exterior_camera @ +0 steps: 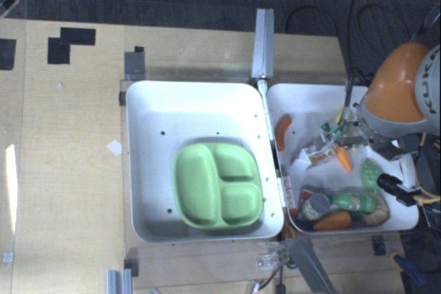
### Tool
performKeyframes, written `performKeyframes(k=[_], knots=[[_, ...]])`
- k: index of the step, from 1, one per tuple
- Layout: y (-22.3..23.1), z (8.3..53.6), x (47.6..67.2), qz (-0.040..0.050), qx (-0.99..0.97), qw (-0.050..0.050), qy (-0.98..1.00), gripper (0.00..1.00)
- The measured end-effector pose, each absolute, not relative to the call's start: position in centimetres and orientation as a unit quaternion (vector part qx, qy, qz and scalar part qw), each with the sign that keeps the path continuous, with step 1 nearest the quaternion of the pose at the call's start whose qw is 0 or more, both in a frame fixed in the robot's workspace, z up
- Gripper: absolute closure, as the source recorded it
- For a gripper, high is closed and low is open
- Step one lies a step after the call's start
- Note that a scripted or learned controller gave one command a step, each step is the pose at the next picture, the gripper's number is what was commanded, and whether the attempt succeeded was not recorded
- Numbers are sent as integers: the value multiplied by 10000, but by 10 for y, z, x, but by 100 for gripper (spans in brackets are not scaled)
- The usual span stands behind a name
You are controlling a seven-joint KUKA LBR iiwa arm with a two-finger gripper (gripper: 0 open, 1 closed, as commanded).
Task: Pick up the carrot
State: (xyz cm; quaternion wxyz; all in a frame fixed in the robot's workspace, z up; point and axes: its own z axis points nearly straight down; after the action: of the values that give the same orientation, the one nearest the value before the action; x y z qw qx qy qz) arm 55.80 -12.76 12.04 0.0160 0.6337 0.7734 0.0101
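Hovering over the right bin (303,96), the gripper (342,138) is judged to be at the approach step, just above a small orange carrot (343,159); whether it is released or clenched cannot be told, and a straight descent onto the carrot is called for next. The right bin also holds a crumpled wrapper (318,151), a can (315,203) and other toy food, while the left bin (148,113) on the table (69,169) holds a green divided tray (217,184).

My arm (403,89) reaches in from the right edge, its orange band a rounded bulge uppermost, the grey wrist below it angled down and to the left. My claw (342,136) sits low at the end of the wrist, pointing leftward. From above I cannot tell how it is set.
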Motion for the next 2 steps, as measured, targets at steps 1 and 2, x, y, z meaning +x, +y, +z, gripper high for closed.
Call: performKeyframes(k=[1, 2], knots=[[-145, 110, 581, 144, 6294, 162, 7768, 0], [-145, 127, 588, 192, 6288, 265, 7769, 100]])
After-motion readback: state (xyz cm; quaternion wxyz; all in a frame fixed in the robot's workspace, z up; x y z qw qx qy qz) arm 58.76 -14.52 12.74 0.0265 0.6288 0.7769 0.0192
